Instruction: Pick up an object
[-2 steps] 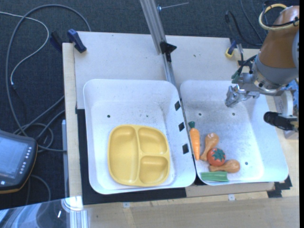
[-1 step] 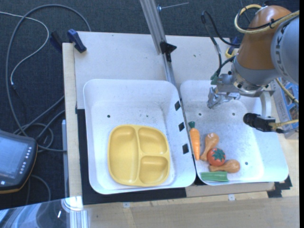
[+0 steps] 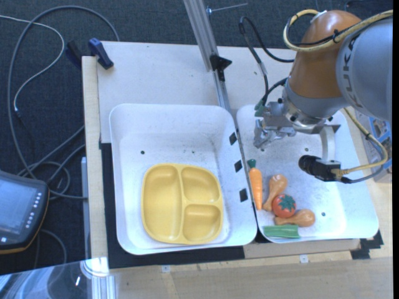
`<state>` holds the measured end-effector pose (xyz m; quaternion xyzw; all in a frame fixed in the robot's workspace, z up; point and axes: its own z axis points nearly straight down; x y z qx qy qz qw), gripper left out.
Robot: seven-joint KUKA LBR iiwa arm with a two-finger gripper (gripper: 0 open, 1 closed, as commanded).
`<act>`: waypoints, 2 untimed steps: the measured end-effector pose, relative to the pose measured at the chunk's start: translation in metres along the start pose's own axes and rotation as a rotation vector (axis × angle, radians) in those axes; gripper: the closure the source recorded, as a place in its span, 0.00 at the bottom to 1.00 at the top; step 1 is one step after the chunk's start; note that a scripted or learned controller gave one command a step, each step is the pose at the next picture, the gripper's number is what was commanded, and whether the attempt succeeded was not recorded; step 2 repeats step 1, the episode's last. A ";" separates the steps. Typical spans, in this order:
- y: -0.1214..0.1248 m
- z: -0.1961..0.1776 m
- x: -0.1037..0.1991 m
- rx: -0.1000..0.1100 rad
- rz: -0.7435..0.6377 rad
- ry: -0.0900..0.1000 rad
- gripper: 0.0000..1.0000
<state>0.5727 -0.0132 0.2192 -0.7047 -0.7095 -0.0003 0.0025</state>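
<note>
A: Start at the gripper. What is its state?

B: It hangs over the upper left part of the right bin, near the wall between the two bins. Whether it is wide or narrow I cannot tell from here. Nothing shows in its grasp.

A: Where do the objects lie relative to it?

B: All below it in the view, toward the near edge of the same bin, clear of it. One carrot lies closest, along the left wall, its green top pointing up toward the gripper. Just right of it is one squash, tilted. One tomato touches the squash's lower end. A second, paler squash lies beside the tomato. One green vegetable, too flat to identify, rests against the near rim.

A: Count for the left bin?

B: One yellow divided tray, three compartments, in the near half.

A: Open room?

B: The right bin's right half is bare white floor, apart from a black part of the arm over it. The objects crowd the near left corner, tight to the walls.
</note>
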 end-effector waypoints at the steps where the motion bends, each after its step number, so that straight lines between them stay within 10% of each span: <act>1: -0.010 -0.005 0.065 0.000 -0.001 0.001 1.00; 2: -0.010 -0.005 0.065 0.000 -0.001 0.001 1.00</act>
